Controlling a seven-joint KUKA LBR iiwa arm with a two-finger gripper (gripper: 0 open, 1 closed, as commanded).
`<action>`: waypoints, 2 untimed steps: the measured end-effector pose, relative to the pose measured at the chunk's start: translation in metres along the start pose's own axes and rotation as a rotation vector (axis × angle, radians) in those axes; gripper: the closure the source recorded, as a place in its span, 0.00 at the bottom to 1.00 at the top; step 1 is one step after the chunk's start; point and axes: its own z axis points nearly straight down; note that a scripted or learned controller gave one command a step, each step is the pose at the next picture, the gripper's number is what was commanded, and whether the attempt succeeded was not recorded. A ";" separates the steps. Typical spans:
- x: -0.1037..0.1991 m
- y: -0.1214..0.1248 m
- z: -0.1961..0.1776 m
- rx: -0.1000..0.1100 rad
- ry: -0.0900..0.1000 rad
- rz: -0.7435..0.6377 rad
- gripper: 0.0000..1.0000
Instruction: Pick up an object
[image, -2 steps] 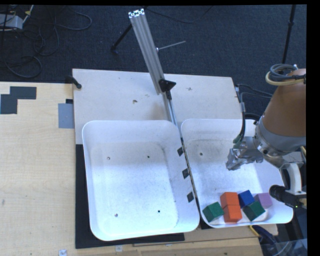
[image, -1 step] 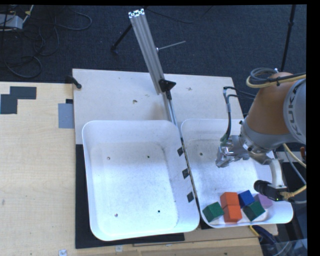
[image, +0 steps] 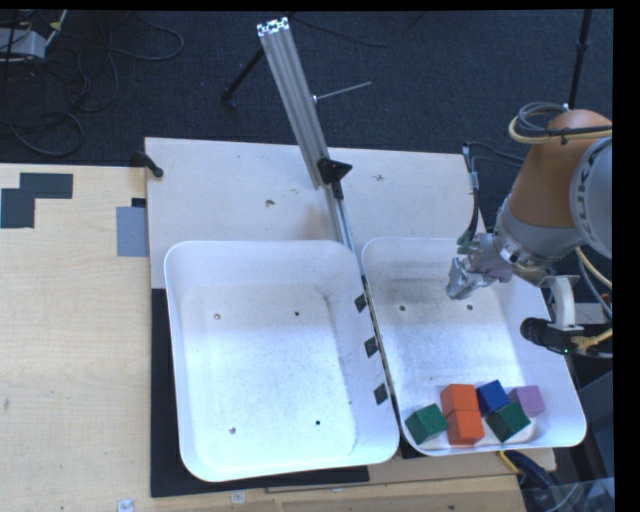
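Note:
Several small blocks lie bunched at the near edge of the right bin (image: 420, 330): an orange block (image: 462, 412), a blue cube (image: 491, 396), a purple cube (image: 529, 400) and two green cubes (image: 426, 423) (image: 508, 421). My gripper (image: 462, 283) hangs over the far part of the right bin, well away from the blocks, and I see nothing held in it. The grey arm with its orange band (image: 552, 170) comes in from the right.
The left bin (image: 260, 350) sits beside the right one, with a row of black clips (image: 368, 345) along the shared rim. A slanted aluminium rail (image: 300, 110) rises behind the bins. Cables run by the right edge.

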 end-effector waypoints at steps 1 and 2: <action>0.046 -0.087 -0.083 -0.001 0.004 -0.003 1.00; 0.087 -0.091 -0.075 0.005 0.005 -0.004 1.00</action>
